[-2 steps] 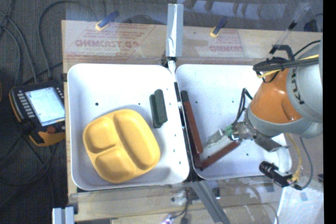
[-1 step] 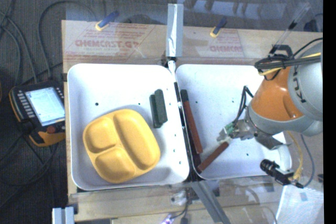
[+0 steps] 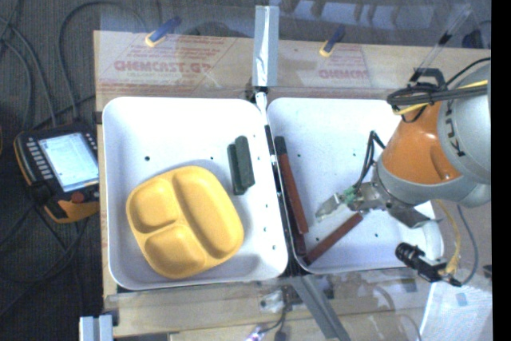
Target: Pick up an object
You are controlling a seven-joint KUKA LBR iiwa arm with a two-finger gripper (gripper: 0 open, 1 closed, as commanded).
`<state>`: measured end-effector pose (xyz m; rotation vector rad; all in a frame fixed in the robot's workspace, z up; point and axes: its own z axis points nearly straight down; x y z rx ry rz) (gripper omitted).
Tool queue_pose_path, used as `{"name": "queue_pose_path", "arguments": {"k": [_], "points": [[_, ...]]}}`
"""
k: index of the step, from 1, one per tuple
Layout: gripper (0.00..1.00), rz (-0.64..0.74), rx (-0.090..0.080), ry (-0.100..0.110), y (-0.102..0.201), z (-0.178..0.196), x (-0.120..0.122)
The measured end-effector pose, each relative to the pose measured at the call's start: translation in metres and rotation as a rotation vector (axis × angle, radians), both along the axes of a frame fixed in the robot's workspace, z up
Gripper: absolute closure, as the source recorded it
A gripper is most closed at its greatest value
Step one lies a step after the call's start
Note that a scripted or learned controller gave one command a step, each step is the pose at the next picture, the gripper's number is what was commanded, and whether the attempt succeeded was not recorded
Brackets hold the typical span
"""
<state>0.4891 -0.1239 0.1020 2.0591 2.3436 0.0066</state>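
Two white bins (image 3: 120, 172), speckled with small dark dots. Yellow divided tray (image 3: 185, 221) at lower left. Dark green block (image 3: 240, 164) beside it. Reddish-brown sticks (image 3: 292, 196) in the right bin. Orange band (image 3: 419, 149) on grey arm (image 3: 473, 124), right of frame.

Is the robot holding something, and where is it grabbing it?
Cannot be told. The end effector hangs in the right bin just above a brown stick.
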Motion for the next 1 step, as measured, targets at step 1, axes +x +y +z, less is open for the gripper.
{"name": "queue_pose_path", "arguments": {"k": [1], "points": [[1.0, 0.001, 0.0, -0.002, 0.0007, 0.0089, 0.0008]]}}
